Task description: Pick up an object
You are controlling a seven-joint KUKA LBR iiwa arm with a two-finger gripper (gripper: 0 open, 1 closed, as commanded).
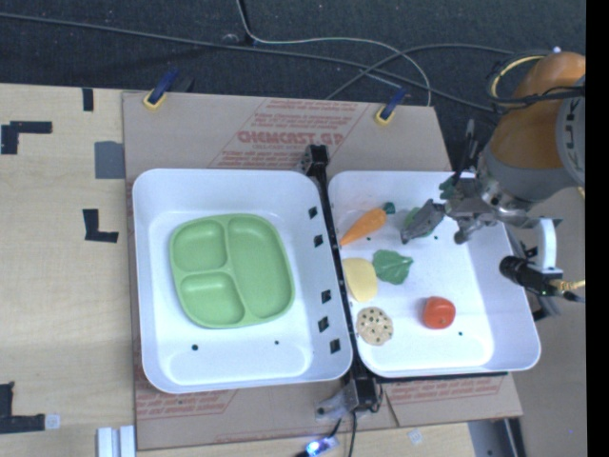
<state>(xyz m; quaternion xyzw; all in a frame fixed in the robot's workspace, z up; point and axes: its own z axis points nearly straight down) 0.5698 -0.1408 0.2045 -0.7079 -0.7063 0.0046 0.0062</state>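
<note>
Camera view: my two-finger gripper (440, 219) hovers over the right white bin (504, 350), fingers spread, holding nothing.
Orange plastic carrot (363, 225) lies just beside it; I judge a slanted descent could nudge it away.

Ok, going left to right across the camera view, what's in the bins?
Green tray → carrot → cookie → green leaf → tomato → claw.

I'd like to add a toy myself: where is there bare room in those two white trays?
Bare floor: left bin around the green plate; right bin beyond the tomato. Crowded: carrot, leaf, cookie, near the gripper.
</note>
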